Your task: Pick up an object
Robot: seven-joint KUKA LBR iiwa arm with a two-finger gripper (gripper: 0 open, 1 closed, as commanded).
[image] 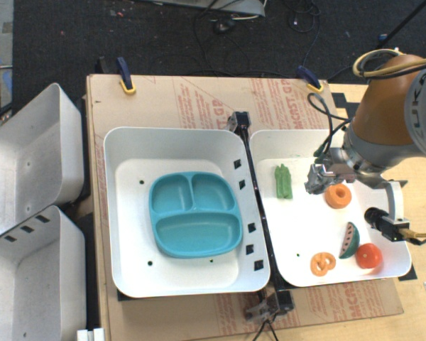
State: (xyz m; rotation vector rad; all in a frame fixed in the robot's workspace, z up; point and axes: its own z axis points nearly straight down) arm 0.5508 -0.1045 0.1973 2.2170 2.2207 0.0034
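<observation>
Objects for picking lie in the right bin [270, 190]: a green pickle-shaped piece [282, 182] near its left wall, an orange ring [337, 196] toward the middle, a watermelon slice [349, 239] lower down, a red tomato [369, 256] just beside the slice on its right, and an orange pretzel [322, 263] near the bin's front edge, a little left of the slice.

From the fixed overhead camera, the gripper [317, 179] hangs over the right bin, just left of the orange ring and right of the green piece, with the grey and orange arm [390, 105] coming in from the right behind it. Nothing shows between its tips, and whether they are apart or together cannot be told from this angle.

The left bin [121, 212] holds a teal divided plate [195, 215], lying flat near its middle. Both bins rest on a cardboard sheet [184, 98].
</observation>
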